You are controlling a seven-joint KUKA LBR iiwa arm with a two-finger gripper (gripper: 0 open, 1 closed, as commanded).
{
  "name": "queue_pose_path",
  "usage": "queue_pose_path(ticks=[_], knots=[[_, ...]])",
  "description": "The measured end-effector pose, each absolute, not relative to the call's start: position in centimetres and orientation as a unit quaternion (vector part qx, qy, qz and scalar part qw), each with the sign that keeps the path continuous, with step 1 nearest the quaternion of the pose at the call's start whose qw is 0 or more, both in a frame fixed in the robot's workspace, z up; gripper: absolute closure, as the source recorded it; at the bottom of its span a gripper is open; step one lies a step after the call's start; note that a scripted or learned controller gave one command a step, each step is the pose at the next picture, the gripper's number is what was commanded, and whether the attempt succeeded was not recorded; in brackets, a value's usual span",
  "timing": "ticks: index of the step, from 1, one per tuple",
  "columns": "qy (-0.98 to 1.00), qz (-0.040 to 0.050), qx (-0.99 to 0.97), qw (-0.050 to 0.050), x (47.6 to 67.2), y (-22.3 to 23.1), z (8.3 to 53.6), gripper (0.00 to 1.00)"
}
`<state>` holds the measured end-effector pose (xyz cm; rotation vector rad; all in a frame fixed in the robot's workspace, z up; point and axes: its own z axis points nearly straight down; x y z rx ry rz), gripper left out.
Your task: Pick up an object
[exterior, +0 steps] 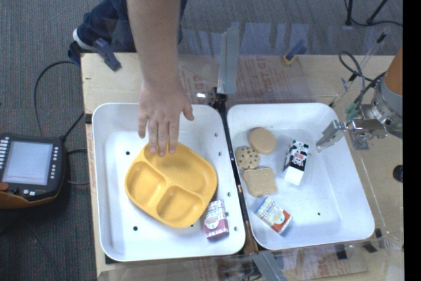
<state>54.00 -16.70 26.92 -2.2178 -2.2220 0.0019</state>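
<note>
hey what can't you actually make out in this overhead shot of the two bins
- Gripper: small and at an angle at the right bin's edge; finger state unclear.
- Arm: cut off by the right edge beyond the wrist.
- Yellow plate: its far rim is hidden under the person's hand.
- Small cartons: printing too small to read.
- Person: head cut off by the top edge.
</note>
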Motion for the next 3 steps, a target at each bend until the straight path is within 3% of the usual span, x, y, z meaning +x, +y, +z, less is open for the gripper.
queue_pose_path(ticks=[1,2,3], knots=[[-0.646,0.0019,-0.763,0.003,58.5,-17.4,8.8,0.0],[-0.646,0.001,-0.763,0.003,58.5,-17.4,9.9,1.0],[-0.609,-0.0037,-0.793,-0.003,64.7,-14.1,21.6,1.0]])
